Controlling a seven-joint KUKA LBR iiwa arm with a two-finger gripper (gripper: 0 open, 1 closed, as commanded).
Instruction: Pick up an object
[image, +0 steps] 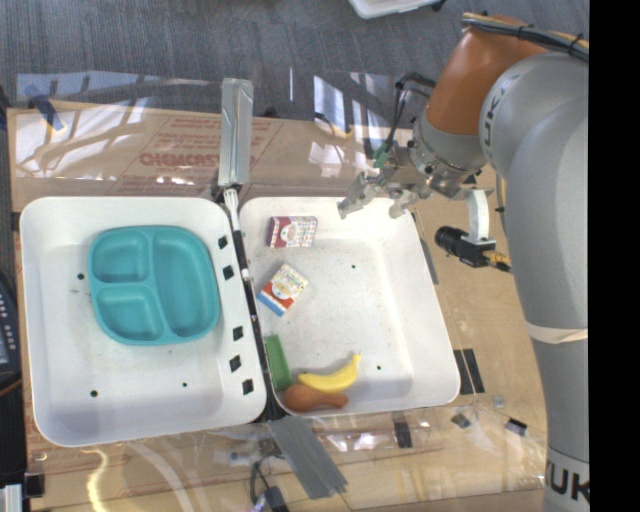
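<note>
The jaws (378, 200) hung over the right bin (425, 330) at its 1 o'clock corner, apart and holding nothing. In that bin a box (291, 232) lay at 11 o'clock, a banana (332, 377) at 6. A teal tray (153, 284) sat in the left bin (50, 390).

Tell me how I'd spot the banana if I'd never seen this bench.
Find the right-hand white bin, the one without the teal divided plate. Look along its near edge, where three items cluster. The banana is the curved yellow one, lying between a green item and a brown, sausage-like item.
</note>
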